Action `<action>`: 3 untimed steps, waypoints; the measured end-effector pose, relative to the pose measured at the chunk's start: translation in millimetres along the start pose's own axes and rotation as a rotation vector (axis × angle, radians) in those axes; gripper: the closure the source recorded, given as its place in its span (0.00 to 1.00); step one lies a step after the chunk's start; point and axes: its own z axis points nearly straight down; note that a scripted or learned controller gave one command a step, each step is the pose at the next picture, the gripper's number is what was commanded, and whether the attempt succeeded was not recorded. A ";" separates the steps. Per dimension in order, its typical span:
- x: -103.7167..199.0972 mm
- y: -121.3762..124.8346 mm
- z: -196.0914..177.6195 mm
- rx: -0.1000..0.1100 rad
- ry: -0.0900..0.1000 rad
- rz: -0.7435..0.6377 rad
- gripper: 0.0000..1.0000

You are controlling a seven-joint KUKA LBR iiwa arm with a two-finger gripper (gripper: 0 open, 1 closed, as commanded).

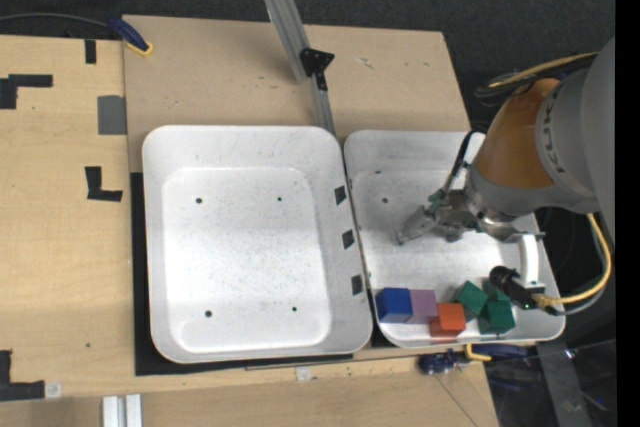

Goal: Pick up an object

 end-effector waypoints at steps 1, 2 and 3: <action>1.0 0.3 -11.0 0.000 0.002 -0.001 1.00; 7.6 0.9 -54.8 -0.006 0.001 0.000 1.00; 11.1 -2.9 -98.6 -0.007 0.000 -0.001 1.00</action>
